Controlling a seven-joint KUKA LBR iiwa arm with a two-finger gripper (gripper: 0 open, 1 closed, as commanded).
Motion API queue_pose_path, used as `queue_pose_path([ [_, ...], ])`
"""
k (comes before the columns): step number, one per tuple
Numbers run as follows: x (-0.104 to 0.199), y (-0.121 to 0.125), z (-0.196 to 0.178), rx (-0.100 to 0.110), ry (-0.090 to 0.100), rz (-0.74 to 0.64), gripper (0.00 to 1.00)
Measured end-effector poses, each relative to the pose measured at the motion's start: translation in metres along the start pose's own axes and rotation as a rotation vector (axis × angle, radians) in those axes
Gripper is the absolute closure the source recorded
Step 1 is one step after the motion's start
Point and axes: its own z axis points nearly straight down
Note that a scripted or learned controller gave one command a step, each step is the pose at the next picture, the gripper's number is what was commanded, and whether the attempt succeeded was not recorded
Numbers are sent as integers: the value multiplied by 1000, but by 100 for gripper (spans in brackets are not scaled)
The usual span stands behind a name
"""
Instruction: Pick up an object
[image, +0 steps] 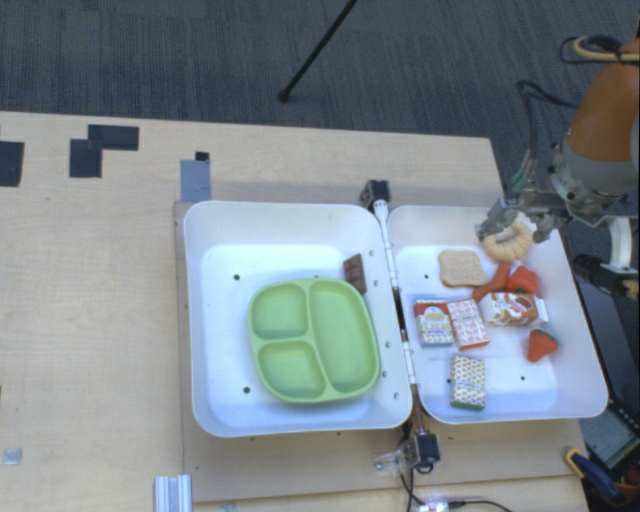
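My gripper (517, 228) hangs over the far right corner of the right bin (580, 400), with the orange band of the arm above it. It is shut on a beige ring-shaped pastry (508, 245), which sits between the dark fingers just above the bin floor. Below it in the same bin lie a slice of toast (462, 267), an orange carrot (495, 285), a red piece (523, 280), a snack packet (510, 310) and a strawberry (541, 346).
Two small cartons (450, 323) and a green patterned box (467, 382) lie in the right bin's middle and front. The left bin (205, 300) holds a green divided plate (315, 340) and a small brown block (354, 268) near the dividing rim.
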Motion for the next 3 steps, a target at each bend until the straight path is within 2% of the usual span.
queue_pose_path([
  [1, 29, -49, 119, -7, -1, 4, 0],
  [2, 30, -47, 108, -11, 0, 2, 100],
  [3, 30, -47, 109, -10, 0, 2, 0],
])
